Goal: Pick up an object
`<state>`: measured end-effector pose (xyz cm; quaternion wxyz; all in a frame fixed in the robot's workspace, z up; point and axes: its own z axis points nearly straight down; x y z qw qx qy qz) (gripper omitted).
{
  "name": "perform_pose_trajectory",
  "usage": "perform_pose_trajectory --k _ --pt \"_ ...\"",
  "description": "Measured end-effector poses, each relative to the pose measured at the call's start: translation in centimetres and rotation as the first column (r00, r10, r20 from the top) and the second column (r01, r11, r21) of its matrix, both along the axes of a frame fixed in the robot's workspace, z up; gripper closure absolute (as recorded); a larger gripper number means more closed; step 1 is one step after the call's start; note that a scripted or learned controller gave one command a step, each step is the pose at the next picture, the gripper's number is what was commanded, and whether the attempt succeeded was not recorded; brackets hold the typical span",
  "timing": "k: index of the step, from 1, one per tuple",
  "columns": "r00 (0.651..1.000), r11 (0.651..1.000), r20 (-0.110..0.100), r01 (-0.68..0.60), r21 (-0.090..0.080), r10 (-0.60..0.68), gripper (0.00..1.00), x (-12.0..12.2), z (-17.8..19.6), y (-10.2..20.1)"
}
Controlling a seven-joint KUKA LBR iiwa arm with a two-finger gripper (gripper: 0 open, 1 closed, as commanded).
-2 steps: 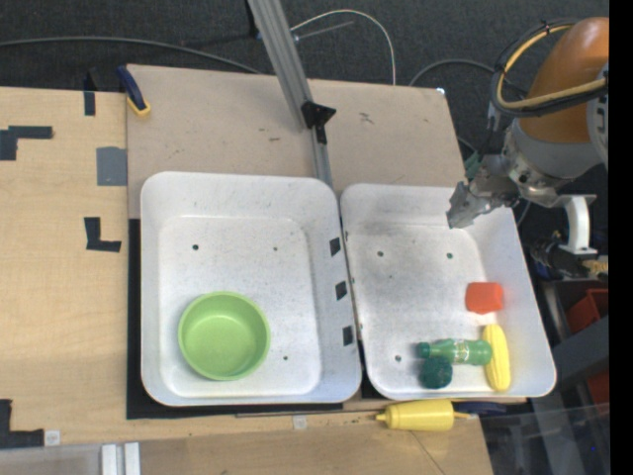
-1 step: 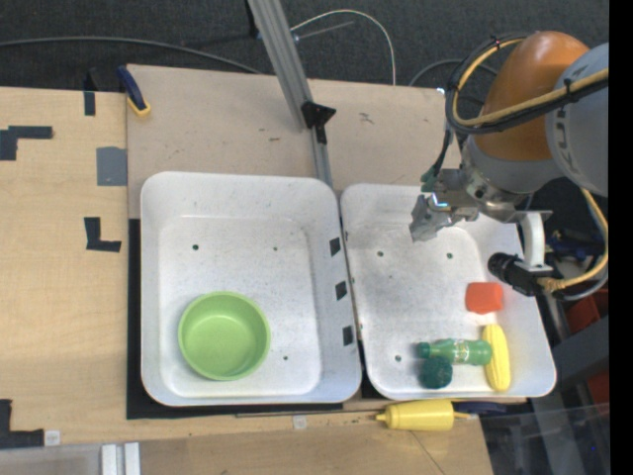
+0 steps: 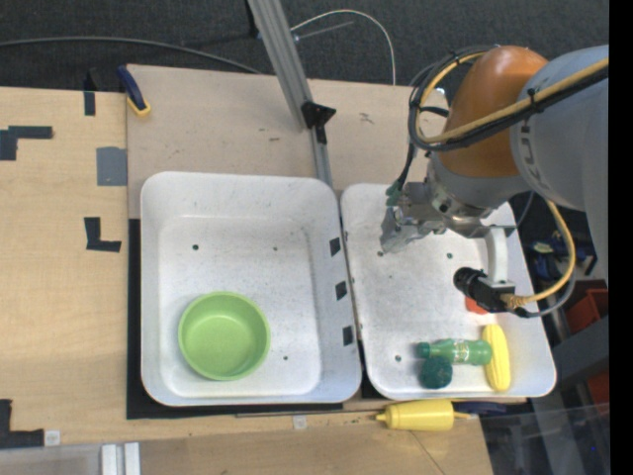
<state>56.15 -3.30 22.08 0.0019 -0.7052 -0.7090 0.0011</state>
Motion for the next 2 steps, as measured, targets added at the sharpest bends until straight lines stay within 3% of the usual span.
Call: perform_pose_trajectory --k 2 --pt "1.0 1.0 0.002 -0.003 0.001 0.003 1.0 -3.2 1.1 11.2"
